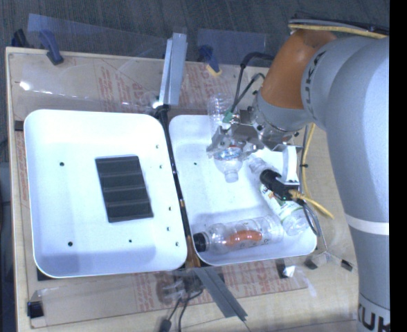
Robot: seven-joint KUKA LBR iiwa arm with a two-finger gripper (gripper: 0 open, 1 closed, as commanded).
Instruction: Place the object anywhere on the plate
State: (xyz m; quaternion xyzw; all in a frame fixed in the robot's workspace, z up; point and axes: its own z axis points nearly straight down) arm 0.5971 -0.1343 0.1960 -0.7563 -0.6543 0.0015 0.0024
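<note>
A black ribbed plate (124,188) lies in the middle of the left white bin (51,247). My gripper (227,148) is over the upper part of the right bin (193,185), reaching in from the right. It is shut on a small clear plastic bottle (229,166), which sticks out below the fingers with its neck pointing toward the bin's front. Plate and gripper are well apart, with the wall between the bins in between.
A clear bottle with a black cap and orange contents (241,237) lies along the right bin's front wall. Another clear bottle (288,213) lies by its right wall, and a third (219,108) stands at its back edge. A grey bar (172,68) rises behind the bins.
</note>
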